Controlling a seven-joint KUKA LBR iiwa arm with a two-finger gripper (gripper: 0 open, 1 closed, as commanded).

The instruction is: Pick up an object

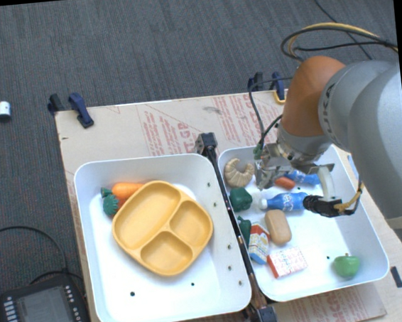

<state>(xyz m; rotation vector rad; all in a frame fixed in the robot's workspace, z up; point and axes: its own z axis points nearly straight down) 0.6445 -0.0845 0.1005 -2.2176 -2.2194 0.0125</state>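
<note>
My gripper [266, 177] hangs low in the upper left part of the right bin [370, 242]. It is just right of a tan croissant [238, 171] and just above a blue bottle [285, 202] lying on its side. An orange-red item [285, 182] and a second blue bottle [307, 178] lie partly under the wrist. A dark green vegetable [240, 200] sits left of the bottle. Below are a tan bread roll [278, 227], a small carton [258, 244], a red and white box [286, 261] and a green apple [346, 266].
The left bin [107, 288] holds a yellow divided plate [162, 227], with a carrot [127, 189] and a green item [110, 204] at its upper left. The arm's grey body [369, 132] covers the right bin's upper right. Blue clamps [80, 109] grip the board's far edge.
</note>
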